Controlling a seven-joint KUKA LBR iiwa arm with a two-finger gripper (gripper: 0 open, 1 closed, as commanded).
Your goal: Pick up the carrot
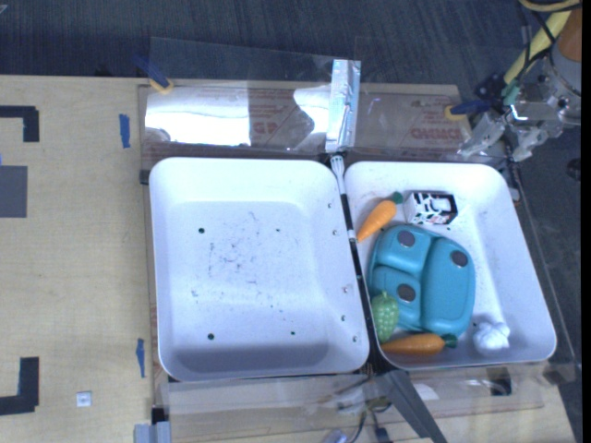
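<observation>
Nearest the lens, the right bin (531,275) holds a crowd. One smooth orange carrot (415,344) lies flat against the front wall, green stub pointing right, touching the foot of a glossy teal plastic tray (427,280) with three dark dimples. A knobbly green piece (384,316) presses the tray's left edge; a small white lump (491,337) sits in the front right corner.

Further back, a second carrot (377,219) slants against the divider, leafy tip up and to the right, beside a black-and-white spotted toy (432,208). Room is tight there.

The left bin (175,266) is matte white, scuffed with faint marks.

Beyond, clear sheeting covers cardboard with red print, unreadable.

Far right, the gripper (503,129) hovers outside the bin's back corner; open or closed, I cannot tell.
</observation>
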